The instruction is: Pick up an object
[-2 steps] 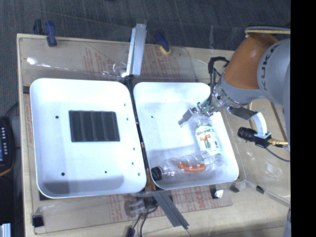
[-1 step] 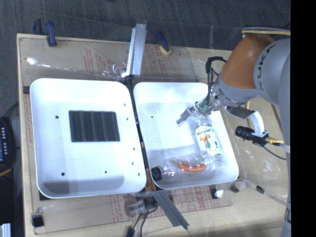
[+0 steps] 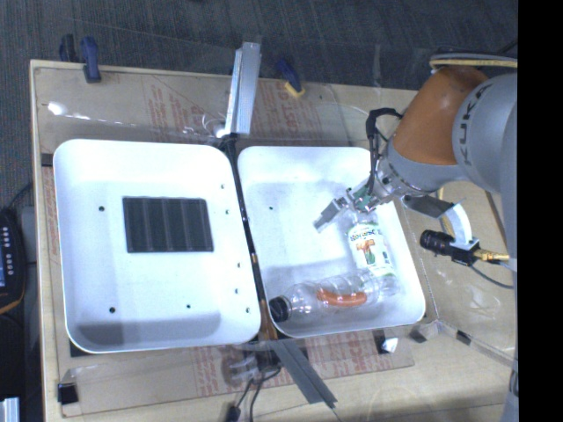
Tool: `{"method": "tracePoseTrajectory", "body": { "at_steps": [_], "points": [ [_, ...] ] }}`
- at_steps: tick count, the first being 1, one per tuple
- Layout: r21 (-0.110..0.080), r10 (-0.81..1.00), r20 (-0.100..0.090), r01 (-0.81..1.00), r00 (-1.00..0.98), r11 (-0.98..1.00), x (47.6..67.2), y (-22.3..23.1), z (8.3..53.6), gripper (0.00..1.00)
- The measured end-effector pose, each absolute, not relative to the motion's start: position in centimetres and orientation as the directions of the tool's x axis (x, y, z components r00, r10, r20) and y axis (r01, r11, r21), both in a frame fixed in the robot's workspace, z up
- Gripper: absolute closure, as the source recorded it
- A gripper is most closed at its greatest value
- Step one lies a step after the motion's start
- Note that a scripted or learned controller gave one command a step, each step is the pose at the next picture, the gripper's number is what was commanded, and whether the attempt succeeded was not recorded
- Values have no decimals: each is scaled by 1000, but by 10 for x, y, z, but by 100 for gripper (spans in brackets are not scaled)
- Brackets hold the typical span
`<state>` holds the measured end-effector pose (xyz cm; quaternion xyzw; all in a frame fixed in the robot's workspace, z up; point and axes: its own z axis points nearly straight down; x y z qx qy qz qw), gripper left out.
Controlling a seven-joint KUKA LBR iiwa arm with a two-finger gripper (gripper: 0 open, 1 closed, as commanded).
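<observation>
The claw [image 3: 345, 207], grip state unclear, hovers in the right white plastic bin [image 3: 290, 170] above two clear plastic bottles [image 3: 370, 246] crowding its near-right corner.

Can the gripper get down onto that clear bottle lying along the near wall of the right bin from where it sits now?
Probably yes. The gripper hangs over the right bin, with the clear bottle lying uncovered below it. The small labelled bottle sits close beside it and the bin wall crowds one side.
</observation>
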<state>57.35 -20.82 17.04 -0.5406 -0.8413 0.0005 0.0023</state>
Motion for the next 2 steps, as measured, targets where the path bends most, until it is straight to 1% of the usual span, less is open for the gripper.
{"method": "tracePoseTrajectory", "body": {
  "at_steps": [1, 2],
  "points": [
    [-1, 859, 0, 859, -512, 512, 615, -208, 109, 0],
    [0, 960, -1, 960, -281, 281, 581, -211, 226, 0]
  ]
}}
